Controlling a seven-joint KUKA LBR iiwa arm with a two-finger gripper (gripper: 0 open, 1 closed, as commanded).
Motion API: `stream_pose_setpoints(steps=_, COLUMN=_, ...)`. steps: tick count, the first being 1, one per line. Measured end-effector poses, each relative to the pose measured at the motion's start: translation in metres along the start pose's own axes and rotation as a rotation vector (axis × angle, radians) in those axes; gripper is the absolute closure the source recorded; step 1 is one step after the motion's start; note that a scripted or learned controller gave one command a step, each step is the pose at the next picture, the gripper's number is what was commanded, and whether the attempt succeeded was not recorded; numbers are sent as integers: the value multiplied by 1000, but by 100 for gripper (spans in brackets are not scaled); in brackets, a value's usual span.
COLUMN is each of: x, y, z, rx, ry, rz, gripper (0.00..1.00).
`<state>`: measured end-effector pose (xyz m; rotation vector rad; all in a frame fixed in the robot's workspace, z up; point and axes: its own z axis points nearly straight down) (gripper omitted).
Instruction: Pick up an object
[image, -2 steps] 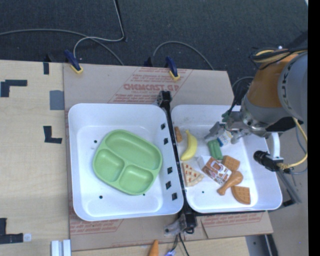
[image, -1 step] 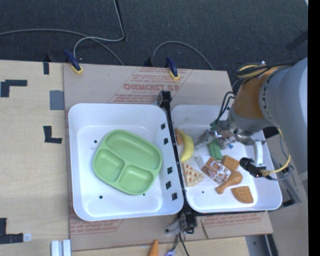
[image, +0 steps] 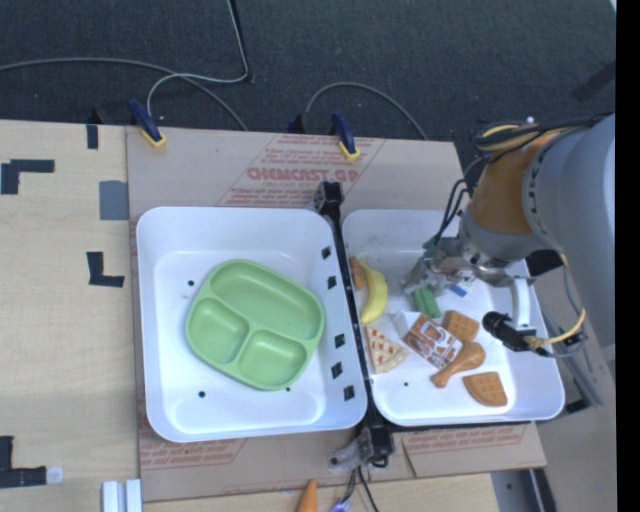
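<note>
Camera view, from above at a slant. The bench (image: 60, 330) carries a cardboard sheet (image: 300, 175) held by two blue-and-yellow clamps (image: 148, 124) at its far edge; two white bins sit on it side by side, touching along a black divider.

Left bin (image: 160, 400): one green divided plate (image: 255, 323), three compartments, lying flat near the bin's middle, slightly toward the edge shared with the other bin.

Right bin (image: 540, 395): a cluster of toy food. A yellow banana (image: 373, 292) lies against the shared edge, about midway along it. Just nearer the front edge is a waffle-patterned slice (image: 384, 348). Beside that, toward the bin's middle, a small brown-and-white packet (image: 430, 340). An orange drumstick-shaped piece (image: 458, 362) lies touching the packet, and a flat orange toast-like piece (image: 485, 388) sits near the bin's front right corner. A small green item (image: 425, 300) lies near the bin's middle, between the banana and the arm.

The arm (image: 560, 190) reaches in from the right edge, orange band above the wrist, down over the far right part of the right bin. The gripper (image: 437, 277) sits low over the bin's middle, right at the green item. Whether it is open, closed or gripping anything: cannot tell, since the wrist housing hides that part. No object is seen lifted clear of the bin floor.

Cables run across the dark floor beyond the bench's far edge.
</note>
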<state>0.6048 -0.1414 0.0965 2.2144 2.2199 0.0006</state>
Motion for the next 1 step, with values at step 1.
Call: stream_pose_setpoints(steps=1, x=94, y=-9, z=-97, rx=4, ry=5, rz=-1, gripper=100)
